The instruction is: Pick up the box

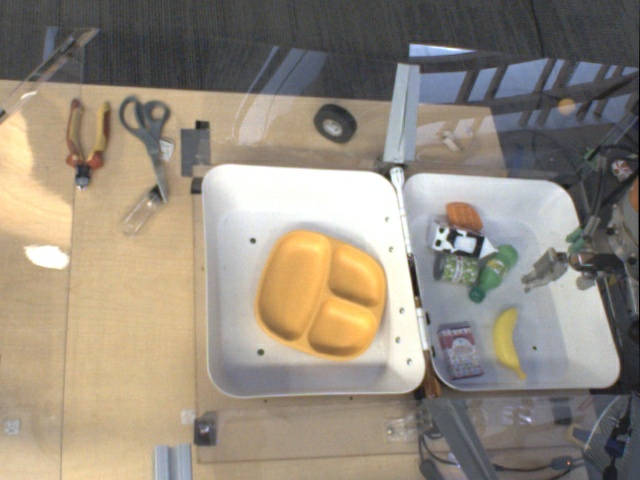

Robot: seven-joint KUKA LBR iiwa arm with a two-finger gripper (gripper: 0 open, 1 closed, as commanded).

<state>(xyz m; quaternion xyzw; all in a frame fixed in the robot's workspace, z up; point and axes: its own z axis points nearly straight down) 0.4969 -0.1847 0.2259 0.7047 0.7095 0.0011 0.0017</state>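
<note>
A small dark red box [461,351] lies flat near the front left corner of the right bin [560,190]. A black-and-white carton [457,239] lies further back in the same bin. My gripper [540,271] hangs over the right half of this bin, to the right of the green bottle [493,273] and well apart from the red box. Nothing shows in its grasp.
An orange item [463,215], a small can [456,269] and a banana [508,343] also lie in the right bin. The left bin [230,358] holds a yellow divided plate [322,293]. Pliers [84,140], scissors [150,133] and a tape roll [335,123] lie on the bench behind.
</note>
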